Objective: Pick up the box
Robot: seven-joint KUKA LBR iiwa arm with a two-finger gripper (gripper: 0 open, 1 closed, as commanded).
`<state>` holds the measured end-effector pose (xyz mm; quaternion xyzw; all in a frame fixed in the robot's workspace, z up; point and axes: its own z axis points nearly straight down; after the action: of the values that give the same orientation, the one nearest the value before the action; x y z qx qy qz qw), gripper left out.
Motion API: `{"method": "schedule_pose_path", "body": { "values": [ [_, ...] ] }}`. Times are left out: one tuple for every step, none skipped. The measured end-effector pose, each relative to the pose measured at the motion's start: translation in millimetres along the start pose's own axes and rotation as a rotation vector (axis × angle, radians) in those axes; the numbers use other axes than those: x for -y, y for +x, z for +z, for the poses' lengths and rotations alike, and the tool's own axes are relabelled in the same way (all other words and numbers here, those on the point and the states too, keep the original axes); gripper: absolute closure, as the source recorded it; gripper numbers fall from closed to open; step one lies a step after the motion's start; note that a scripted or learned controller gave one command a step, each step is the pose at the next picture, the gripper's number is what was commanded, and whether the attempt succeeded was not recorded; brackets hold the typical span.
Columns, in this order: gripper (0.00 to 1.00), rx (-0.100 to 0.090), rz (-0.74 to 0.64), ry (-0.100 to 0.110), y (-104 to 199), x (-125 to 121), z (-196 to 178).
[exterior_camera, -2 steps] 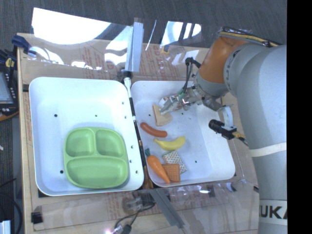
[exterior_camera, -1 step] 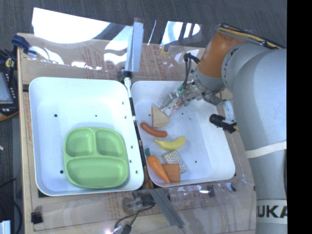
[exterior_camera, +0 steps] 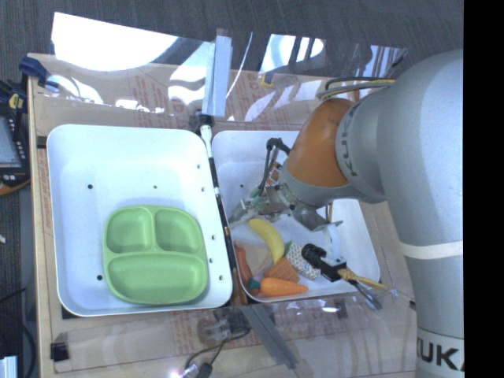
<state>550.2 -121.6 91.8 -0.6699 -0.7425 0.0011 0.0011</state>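
We find the gripper (exterior_camera: 260, 201) low in the right bin (exterior_camera: 246, 154), just behind the banana (exterior_camera: 269, 237); whether it is wide or narrow we cannot tell. The box (exterior_camera: 296, 255), small and speckled, lies near the front wall of that bin, just beside the banana and behind the carrot (exterior_camera: 279, 287). A green divided plate (exterior_camera: 155, 254) lies in the left bin (exterior_camera: 118, 164).

Grey arm (exterior_camera: 409, 132), orange band (exterior_camera: 319, 144), white KUKA lettering.

Left bin (exterior_camera: 79, 156): open floor from 9 through 3 o'clock; green plate (exterior_camera: 155, 254) fills 6 o'clock. Right bin (exterior_camera: 236, 154): banana (exterior_camera: 269, 237), carrot (exterior_camera: 279, 287) crowd 6 o'clock; arm (exterior_camera: 378, 148) covers 3 o'clock; 11 o'clock corner free.
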Motion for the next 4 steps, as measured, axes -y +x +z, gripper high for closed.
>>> {"method": "schedule_pose_path", "body": {
  "values": [
    [0.00, 0.000, 0.103, 0.000, -24, -85, 0],
    [0.00, 0.000, -0.094, 0.032, -16, -96, 3],
    [0.00, -0.005, 0.018, 0.022, -66, -94, 4],
    [0.00, -0.001, -0.055, 0.000, -98, -97, -40]
  ]
}}
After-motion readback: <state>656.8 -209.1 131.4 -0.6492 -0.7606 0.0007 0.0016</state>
